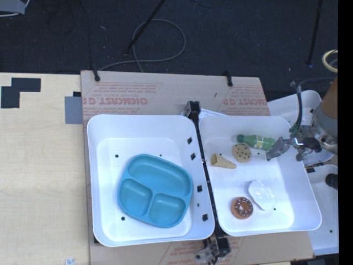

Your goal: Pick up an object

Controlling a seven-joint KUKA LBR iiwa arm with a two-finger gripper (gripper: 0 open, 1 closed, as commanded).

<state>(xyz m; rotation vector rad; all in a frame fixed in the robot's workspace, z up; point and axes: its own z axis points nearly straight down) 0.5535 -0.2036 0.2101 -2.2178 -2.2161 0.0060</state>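
In the right bin lie a green bottle, a round chocolate-chip cookie, a tan wedge-shaped piece, a sprinkled donut and a white lumpy object. My gripper hangs over the bin's right side, just right of the bottle's end. It is open, its two dark fingers spread apart with nothing between them.
The left bin holds a blue divided plate. A black divider runs between the two bins. Cardboard lies beneath both bins, and a wooden table surface stretches to the left. The arm's base stands at the right edge.
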